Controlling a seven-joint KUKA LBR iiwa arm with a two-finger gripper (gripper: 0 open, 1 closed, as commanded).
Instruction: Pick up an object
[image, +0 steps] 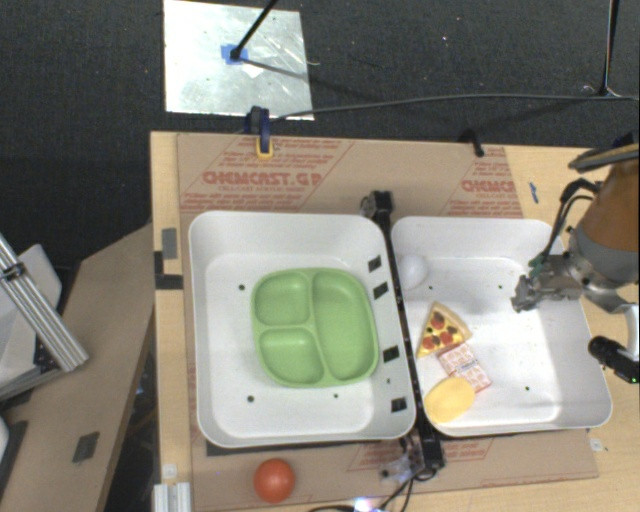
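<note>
Task barely begun, by look of it: nothing lifted. Gripper (527, 292) at right side of frame, low over right bin (520, 400); jaws too small and dark, cannot tell state. Candidates lie lower centre, well apart from gripper: pizza slice (441, 329), pink packet (468, 367), yellow disc (449, 399). Approach, grasp, lift all remain. Green tray (314, 327) in left bin (225, 300).

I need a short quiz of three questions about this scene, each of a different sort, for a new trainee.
1. True or false: the green tray lies in the left bin.
2. Which toy lies nearest the right bin's front edge? A pizza slice B yellow piece C wrapper
3. Fill in: the red ball lies ___ the bins.

Key: 1 true; 2 B; 3 outside.
</note>
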